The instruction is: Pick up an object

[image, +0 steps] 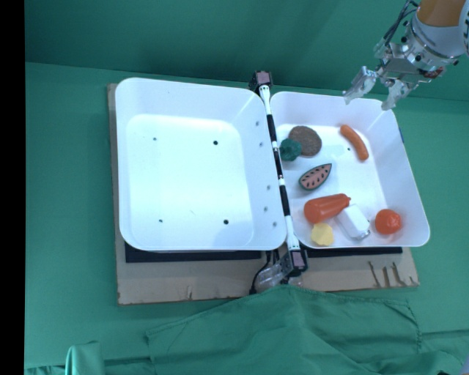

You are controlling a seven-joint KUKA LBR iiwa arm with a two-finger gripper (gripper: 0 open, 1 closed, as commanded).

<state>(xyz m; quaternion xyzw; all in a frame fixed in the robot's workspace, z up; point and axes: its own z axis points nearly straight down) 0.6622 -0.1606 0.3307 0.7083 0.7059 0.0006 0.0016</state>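
A grey two-finger gripper (374,89) on the KUKA arm (438,20), its orange band visible at the top right corner, hangs above the far right corner of the right-hand shallow white plastic bin (410,192). Its two fingers (357,85) are spread apart with nothing between them. Every toy food item lies below and to the left of the tool, none touching it.

Nearest the gripper, just below it, is a slim orange toy sausage (355,142) lying at a slant. Farther left of the tool sits a flat brown round patty (305,140), with a small dark green broccoli-like piece (290,150) touching its left edge beside the bin's wall. Below those rests a watermelon slice (315,176) with a dark rind and red flesh. Well below the gripper, toward the near edge of the bin, a red-orange pepper-shaped toy (325,207) lies against a white rounded block (353,222), with a small yellow lumpy piece (322,234) just beside them and a round red-orange tomato-like ball (388,221) to their right.

Far to the tool's left lies the second shallow white bin (139,102), separated from the first by a black-and-white divider bar (276,162). Both bins sit on a brown cardboard sheet (146,289) atop a green cloth-covered bench (66,183).
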